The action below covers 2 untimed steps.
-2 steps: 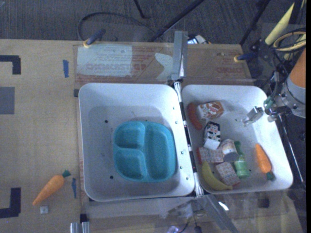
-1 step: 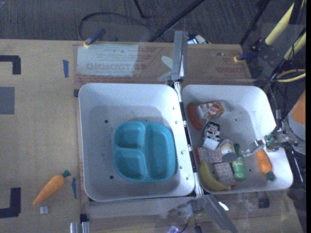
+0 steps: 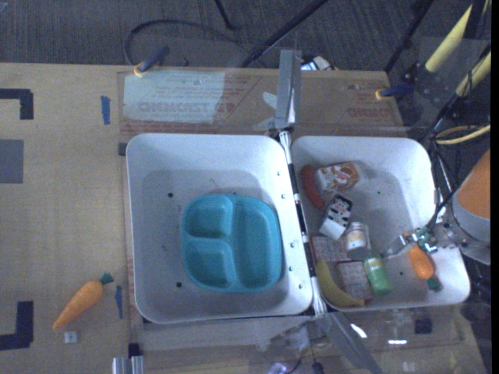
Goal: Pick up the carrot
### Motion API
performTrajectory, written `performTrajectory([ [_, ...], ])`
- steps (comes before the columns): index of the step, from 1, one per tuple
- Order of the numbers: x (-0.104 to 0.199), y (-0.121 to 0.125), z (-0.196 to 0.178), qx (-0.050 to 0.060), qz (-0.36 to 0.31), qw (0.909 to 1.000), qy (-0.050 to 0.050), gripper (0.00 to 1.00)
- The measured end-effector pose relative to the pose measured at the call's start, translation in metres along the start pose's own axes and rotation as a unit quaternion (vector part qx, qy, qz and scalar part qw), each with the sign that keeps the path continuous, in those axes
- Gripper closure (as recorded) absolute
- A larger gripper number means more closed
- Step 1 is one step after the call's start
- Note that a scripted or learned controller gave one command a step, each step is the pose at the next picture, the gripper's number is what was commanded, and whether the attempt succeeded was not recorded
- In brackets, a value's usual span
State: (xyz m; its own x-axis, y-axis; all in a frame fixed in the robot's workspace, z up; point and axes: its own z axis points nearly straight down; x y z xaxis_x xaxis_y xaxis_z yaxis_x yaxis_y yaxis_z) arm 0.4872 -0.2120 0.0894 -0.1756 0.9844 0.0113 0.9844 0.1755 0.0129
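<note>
Carrot [image 3: 422, 263]: short, stubby, bright orange, with a dark green tip at the near end. Lying in the right bin [image 3: 405, 148], near its right wall, tilted slightly, green end toward the front corner. Just under the gripper [image 3: 415, 243], which hangs right over the carrot's upper end; touching or not, cannot tell. Open or closed, cannot tell either: too small and blurred. No sign of the carrot being lifted off the bin floor.

Counted: two carrots. Second carrot [image 3: 78, 304] longer and tapered, out on the bench [image 3: 62, 209] at front left, well apart from both bins, green top pointing toward the left bin [image 3: 156, 154]. Two white bins, touching side by side. One teal plate [image 3: 231, 242] with three compartments, alone in the left bin. In the right bin, besides the carrot: one banana [image 3: 335, 287] at the front left, one green bottle [image 3: 377, 276] near it, one small jar [image 3: 356, 237], one black-and-white box [image 3: 337, 213], one red-and-white packet [image 3: 331, 180] toward the back, and one flat printed card [image 3: 351, 276] beside the banana.

One arm [image 3: 477, 209], grey with an orange band, coming in at the right edge.

Bench tan and flat, with black corner marks and short strips of blue tape [image 3: 105, 109] on the left part. Brown cardboard [image 3: 175, 98] behind the bins, held by two clamps. Beyond the bench, dark grey carpet [image 3: 93, 14], thin black stand legs and a looped cable.
</note>
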Motion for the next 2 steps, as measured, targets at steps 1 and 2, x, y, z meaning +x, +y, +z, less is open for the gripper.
performTrajectory([
  [1,-0.0045,-0.0012,-0.0093,-0.001,0.003,1.0,-0.005,1.0],
  [2,-0.0053,-0.0009,-0.019,-0.002,0.004,1.0,-0.006,1.0],
])
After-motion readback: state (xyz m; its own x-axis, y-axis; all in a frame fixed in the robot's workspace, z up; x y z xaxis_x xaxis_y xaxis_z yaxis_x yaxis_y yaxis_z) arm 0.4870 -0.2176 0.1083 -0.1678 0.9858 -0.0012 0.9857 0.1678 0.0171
